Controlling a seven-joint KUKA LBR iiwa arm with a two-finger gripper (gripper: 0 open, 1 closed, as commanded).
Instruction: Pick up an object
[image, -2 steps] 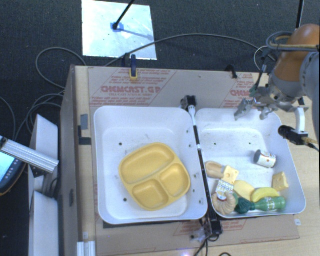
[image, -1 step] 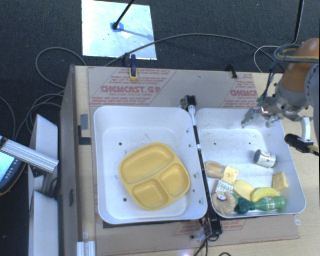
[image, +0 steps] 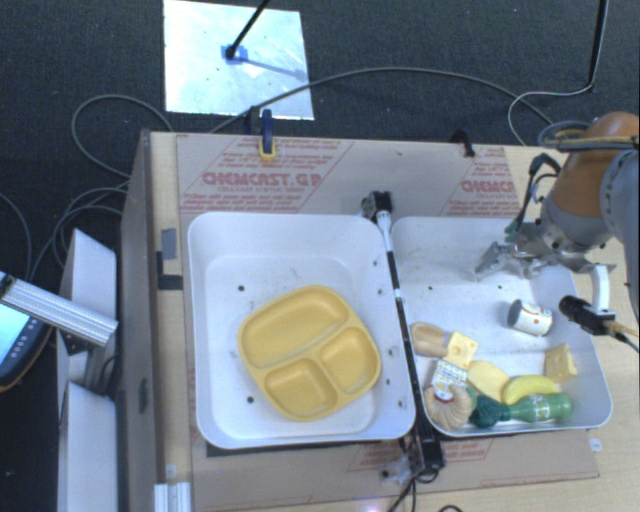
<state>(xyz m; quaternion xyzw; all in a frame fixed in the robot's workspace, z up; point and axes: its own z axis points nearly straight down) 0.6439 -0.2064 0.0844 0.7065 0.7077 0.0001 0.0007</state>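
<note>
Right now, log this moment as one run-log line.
tool: open, above right bin far end, holding nothing | food pile: near end of right bin, untouched | yellow tray: left bin

Robotics lab, bench (image: 300, 165) with white bins (image: 215, 300), loose cables (image: 420, 75), dark carpet (image: 70, 60)

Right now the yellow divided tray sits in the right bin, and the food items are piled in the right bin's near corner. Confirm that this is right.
Not quite. The camera view shows the yellow divided tray in the left bin, not the right one. The rest stands: the food items are piled in the near corner of the right bin.
</note>
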